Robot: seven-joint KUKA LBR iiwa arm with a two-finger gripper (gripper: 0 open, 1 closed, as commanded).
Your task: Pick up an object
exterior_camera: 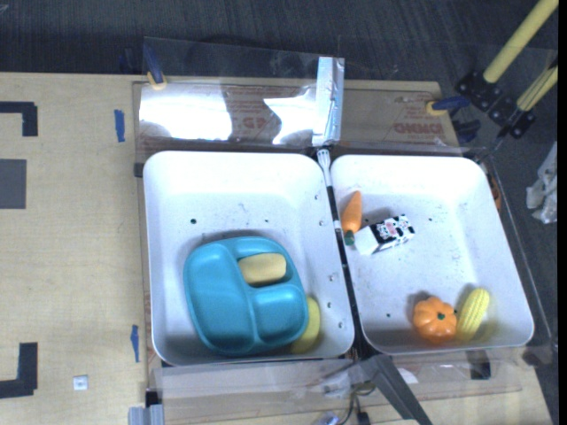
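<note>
beside the right bin [461,175]'s near wall the toy pumpkin [434,318] and corn cob [473,310] sit untouched, nothing lifted, pick all ahead, gripper state: can't tell.

Both bins [416,171] are white. The divided tray [226,308] is turquoise blue and carries a pale yellow piece [264,268]. The carrot [353,211] and the pumpkin [434,318] are orange (the pumpkin has a green stem), the corn [473,310] is yellow, and the small toy [391,231] has black and white patches.
</note>
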